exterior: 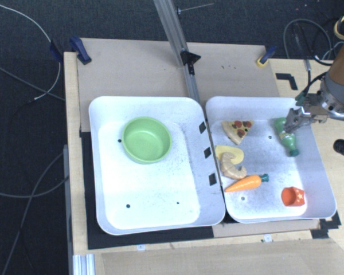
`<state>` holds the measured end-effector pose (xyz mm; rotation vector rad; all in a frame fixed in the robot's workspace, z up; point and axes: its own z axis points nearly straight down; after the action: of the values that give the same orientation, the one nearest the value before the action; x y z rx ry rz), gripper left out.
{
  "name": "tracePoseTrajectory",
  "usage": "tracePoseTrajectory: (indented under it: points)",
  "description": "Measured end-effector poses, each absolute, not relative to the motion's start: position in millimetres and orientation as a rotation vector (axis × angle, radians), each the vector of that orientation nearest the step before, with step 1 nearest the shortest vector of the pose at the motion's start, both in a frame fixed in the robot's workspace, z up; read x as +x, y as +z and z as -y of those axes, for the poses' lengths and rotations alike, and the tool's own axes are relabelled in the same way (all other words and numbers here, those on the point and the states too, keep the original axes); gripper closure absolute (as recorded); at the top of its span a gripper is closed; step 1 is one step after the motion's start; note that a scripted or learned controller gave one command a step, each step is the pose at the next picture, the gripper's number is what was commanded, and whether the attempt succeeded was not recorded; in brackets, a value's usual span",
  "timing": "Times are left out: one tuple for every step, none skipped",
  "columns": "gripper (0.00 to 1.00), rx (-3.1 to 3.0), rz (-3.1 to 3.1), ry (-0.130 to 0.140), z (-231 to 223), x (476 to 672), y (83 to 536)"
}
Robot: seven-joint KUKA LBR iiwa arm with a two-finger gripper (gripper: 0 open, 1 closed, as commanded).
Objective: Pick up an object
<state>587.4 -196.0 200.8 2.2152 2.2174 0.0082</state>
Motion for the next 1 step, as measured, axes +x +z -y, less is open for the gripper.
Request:
tracePoseTrajectory:
  points:
    - [1.00,2.214,-2.218,0.010,195.8,589.4,255.6]
